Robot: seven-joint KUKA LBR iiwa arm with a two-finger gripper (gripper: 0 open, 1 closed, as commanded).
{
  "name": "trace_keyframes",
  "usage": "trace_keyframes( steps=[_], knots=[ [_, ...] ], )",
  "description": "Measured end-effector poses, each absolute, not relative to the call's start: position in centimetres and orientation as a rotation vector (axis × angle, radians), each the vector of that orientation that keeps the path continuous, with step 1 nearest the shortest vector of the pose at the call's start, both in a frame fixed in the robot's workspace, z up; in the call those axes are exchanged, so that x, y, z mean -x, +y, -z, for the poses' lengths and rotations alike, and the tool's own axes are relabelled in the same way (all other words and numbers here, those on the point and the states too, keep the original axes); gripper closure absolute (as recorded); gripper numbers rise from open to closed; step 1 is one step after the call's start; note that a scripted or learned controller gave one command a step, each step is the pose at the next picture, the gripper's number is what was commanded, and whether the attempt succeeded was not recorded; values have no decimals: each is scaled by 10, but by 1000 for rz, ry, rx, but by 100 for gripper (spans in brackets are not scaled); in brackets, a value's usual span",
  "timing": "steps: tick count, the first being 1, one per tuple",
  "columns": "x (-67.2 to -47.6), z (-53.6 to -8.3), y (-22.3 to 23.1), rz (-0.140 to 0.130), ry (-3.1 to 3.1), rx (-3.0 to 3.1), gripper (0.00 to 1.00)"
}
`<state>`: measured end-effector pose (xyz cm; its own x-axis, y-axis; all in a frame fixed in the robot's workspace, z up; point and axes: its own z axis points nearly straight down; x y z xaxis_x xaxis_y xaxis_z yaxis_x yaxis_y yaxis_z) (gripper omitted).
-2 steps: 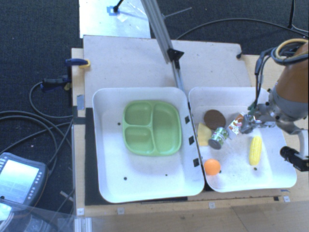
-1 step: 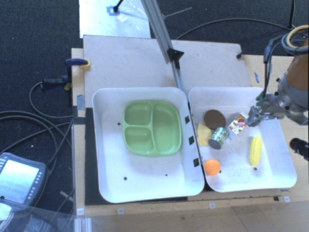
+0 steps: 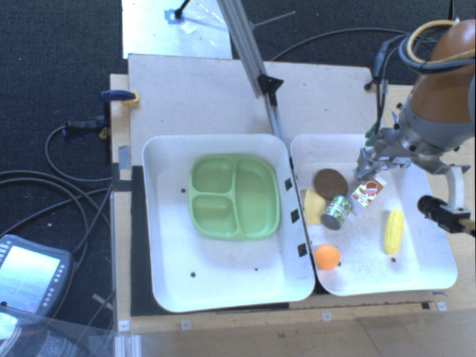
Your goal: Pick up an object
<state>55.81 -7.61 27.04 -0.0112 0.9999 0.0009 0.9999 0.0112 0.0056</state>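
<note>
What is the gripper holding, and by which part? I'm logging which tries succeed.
That cannot be told. The gripper sits right over the small red-and-white carton in the right bin, at its upper end, but no grasp shows.

Pale wooden bench top (image 3: 201, 95) as landmark. Dark grey carpet floor (image 3: 52, 43) lies beyond its left and far edges. Black cables (image 3: 67, 192) loop on the carpet left of the bench. A blue-handled clamp (image 3: 115, 95) grips the bench's left edge. A handheld screen pendant (image 3: 30, 270) sits off its near-left corner. Light even, soft shadows.
</note>
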Motion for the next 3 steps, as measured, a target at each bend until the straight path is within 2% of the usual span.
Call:
trace_keyframes(
  steps=[3],
  knots=[
    [-659,-226,65,-5,2233,-2209,100]
  ],
)
